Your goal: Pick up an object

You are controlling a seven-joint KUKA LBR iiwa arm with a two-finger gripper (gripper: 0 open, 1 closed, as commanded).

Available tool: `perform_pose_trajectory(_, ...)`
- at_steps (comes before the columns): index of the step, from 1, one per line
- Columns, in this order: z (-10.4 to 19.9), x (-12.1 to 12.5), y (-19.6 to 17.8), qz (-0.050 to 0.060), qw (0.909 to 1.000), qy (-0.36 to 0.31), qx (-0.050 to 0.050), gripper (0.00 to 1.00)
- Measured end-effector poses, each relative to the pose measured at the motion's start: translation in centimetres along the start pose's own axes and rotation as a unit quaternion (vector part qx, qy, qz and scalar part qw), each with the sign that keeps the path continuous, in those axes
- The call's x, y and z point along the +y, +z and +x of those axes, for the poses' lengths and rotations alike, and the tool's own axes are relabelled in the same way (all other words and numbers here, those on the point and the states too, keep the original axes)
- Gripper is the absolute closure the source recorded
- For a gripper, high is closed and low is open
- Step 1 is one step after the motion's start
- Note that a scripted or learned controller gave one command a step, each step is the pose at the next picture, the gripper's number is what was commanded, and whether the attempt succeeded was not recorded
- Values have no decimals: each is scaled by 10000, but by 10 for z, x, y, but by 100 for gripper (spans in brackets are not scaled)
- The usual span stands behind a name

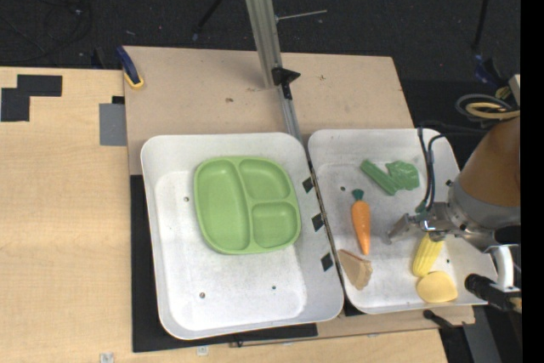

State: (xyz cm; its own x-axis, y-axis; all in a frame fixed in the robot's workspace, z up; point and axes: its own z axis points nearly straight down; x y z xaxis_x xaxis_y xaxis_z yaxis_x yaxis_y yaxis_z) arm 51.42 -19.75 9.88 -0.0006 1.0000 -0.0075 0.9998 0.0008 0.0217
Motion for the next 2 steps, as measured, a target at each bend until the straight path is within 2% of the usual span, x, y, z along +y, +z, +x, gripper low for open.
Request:
perform_pose_trajectory(1,-4,4,-13,-92,9999,15,-63,100)
perform_pose_trajectory(2,-8,-1,-57,113,9999,2,39,100)
